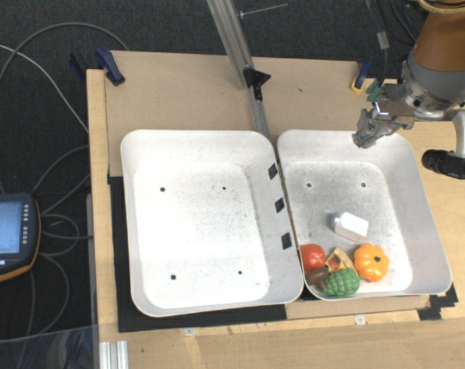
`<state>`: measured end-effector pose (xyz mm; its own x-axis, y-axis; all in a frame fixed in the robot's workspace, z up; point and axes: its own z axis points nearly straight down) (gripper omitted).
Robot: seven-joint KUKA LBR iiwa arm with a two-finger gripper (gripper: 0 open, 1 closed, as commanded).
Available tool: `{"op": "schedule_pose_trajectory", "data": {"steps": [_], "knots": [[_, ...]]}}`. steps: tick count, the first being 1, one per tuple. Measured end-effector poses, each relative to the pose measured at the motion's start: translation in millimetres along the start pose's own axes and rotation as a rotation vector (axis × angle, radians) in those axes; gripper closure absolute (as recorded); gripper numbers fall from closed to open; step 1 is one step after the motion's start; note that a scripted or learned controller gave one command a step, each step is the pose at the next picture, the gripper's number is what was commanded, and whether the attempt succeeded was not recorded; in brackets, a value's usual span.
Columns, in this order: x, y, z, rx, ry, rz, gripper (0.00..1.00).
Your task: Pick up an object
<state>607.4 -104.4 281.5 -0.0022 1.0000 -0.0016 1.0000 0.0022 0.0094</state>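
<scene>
In the right bin, near its front edge, lie a white block, an orange pumpkin-like toy, a red tomato-like toy, a green bumpy toy and a small tan and red piece. My gripper hangs over the bin's back rim at the upper right, well away from these objects. Nothing shows between its fingers.
The left bin lies beside the right one, with black clips along the shared edge. A metal pole slants in from the top. A handheld pendant and cables lie off the bench on the left.
</scene>
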Motion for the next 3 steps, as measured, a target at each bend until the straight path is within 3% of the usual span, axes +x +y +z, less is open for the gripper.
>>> {"op": "schedule_pose_trajectory", "data": {"steps": [1,2,3], "knots": [[52.8,-9.4,16.4,0.013,0.005,-0.003,1.00],[99.0,-19.2,29.5,0.013,0.005,-0.004,1.00],[149.5,-43.7,28.0,0.013,0.005,-0.004,1.00]]}}
